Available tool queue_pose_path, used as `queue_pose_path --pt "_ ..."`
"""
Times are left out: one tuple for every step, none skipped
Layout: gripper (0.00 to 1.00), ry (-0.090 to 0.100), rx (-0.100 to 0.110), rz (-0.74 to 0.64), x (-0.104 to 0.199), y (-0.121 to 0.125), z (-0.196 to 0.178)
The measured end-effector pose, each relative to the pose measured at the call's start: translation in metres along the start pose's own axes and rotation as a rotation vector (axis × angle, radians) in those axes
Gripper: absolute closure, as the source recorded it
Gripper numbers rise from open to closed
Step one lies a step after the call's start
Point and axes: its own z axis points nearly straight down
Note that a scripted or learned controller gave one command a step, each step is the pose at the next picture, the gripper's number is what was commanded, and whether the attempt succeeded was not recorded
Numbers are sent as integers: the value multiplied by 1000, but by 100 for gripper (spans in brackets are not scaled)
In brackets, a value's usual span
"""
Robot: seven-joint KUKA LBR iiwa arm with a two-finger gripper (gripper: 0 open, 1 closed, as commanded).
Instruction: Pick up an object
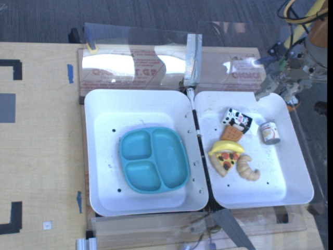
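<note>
The right bin (291, 189) holds a small cluster of toy food. A black-and-white cow-patterned piece (237, 119) lies at the top, with an orange waffle-like piece (233, 134) just below it. Under these sit a yellow banana (226, 147), a pizza slice (225, 162) and a croissant (247, 169). A small white can (269, 133) lies apart to the right. My gripper (287, 90) hangs over the bin's far right corner, above and right of the can, with nothing seen in it.
The left bin (99, 113) contains a blue divided plate (154, 159). A clear plastic wall (156, 61) stands behind both bins. Yellow cables (304, 7) loop at the upper right by the arm. Bare bench lies to the left.
</note>
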Motion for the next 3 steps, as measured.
queue_pose_path --pt "0 -1 -7 107 -65 -28 120" --pt "0 -3 -16 163 -66 -25 133" --pt "0 -4 -39 239 -64 -23 136"
